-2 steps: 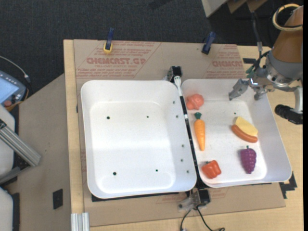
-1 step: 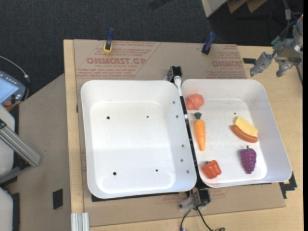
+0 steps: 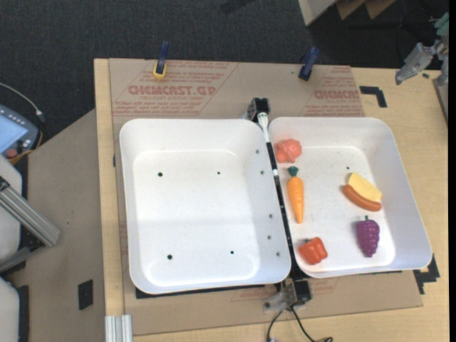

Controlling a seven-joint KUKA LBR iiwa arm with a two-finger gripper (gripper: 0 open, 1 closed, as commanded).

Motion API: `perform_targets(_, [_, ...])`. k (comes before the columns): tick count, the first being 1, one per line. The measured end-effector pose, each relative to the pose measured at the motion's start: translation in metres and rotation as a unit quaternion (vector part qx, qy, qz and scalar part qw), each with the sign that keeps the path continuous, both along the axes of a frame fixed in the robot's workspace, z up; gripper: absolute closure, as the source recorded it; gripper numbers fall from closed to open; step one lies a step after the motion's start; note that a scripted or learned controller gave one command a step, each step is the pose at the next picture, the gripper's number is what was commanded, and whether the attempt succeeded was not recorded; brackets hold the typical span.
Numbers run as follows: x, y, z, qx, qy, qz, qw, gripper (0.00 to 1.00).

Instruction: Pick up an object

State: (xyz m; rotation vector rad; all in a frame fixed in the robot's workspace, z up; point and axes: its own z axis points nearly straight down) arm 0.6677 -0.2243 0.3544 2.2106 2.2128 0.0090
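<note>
The two shallow white plastic bins sit rim to rim on a brown cardboard sheet (image 3: 214,84) printed in red. A black strip runs along their shared edge, ending in a small black clip at the far end (image 3: 258,109) and another at the near end (image 3: 296,291). The left bin (image 3: 135,191) shows a bare white floor with a few small dark dots. The right bin (image 3: 399,162) holds all five toy foods. A pale pink lumpy piece (image 3: 288,149) lies in its far-left corner. Just nearer, an orange plastic carrot with a green top (image 3: 296,198) lies along the shared wall. A red pepper-like piece (image 3: 312,250) sits close to the near rim. A yellow-and-orange bun-shaped piece (image 3: 363,192) and a purple bunch of grapes (image 3: 368,236) lie toward the right wall, apart from each other. A strip of bare floor separates them from the carrot. The grey gripper (image 3: 422,61) is at the view's far right, above the cardboard's far corner. It is beyond the right bin's far rim and well apart from every toy. Whether it is wide or narrow cannot be told. A blue-and-yellow clamp (image 3: 161,63) and a blue clamp (image 3: 308,63) pin the cardboard's far edge. Dark carpet (image 3: 107,13) lies beyond.
</note>
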Motion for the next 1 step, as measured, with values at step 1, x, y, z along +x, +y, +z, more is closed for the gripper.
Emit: perform_targets(1, [-0.0743,0.0213,0.1449,0.0006,0.000,0.000,1.0000,0.00])
